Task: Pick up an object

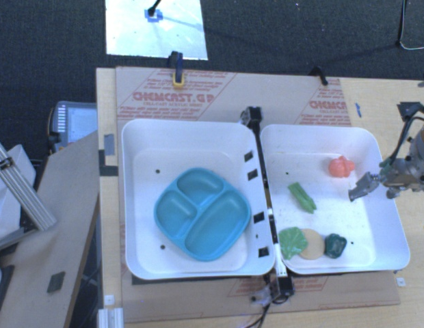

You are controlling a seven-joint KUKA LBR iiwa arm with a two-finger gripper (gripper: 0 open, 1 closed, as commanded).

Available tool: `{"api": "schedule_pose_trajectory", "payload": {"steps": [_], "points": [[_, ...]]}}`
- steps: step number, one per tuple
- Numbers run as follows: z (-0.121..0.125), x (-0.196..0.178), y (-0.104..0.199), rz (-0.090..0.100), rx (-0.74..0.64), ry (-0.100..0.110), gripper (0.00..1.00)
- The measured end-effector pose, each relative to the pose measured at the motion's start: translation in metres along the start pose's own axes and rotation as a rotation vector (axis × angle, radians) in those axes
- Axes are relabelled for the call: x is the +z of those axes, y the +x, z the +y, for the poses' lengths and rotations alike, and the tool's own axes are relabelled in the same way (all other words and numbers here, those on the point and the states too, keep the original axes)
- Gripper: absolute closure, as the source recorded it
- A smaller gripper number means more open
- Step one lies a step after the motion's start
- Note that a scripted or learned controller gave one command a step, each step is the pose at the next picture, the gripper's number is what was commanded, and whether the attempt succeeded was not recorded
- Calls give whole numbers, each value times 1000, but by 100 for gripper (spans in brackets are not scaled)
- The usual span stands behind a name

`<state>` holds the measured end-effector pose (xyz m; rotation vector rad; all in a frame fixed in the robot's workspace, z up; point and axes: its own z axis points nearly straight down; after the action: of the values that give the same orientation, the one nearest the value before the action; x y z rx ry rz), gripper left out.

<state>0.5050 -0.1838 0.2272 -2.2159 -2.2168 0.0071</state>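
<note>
The right bin holds several small items. A salmon-pink lump lies near its back right. A long green piece sits in the middle. Along the front wall lie a leafy green piece, a tan round disc and a dark green lump. My gripper hangs over the right side of this bin, just right of the long green piece and below the pink lump. Nothing shows in it.
The left bin holds a blue divided plate. A black divider with clips runs between the bins. Cardboard lies under both, with a clamp at its back edge.
</note>
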Motion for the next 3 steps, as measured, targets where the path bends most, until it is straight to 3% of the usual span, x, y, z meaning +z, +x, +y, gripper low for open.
{"api": "schedule_pose_trajectory", "payload": {"steps": [1, 3], "points": [[2, -5, 0, -2, -3, -10, 0], [-3, 87, -3, -1, 0, -6, 0]]}}
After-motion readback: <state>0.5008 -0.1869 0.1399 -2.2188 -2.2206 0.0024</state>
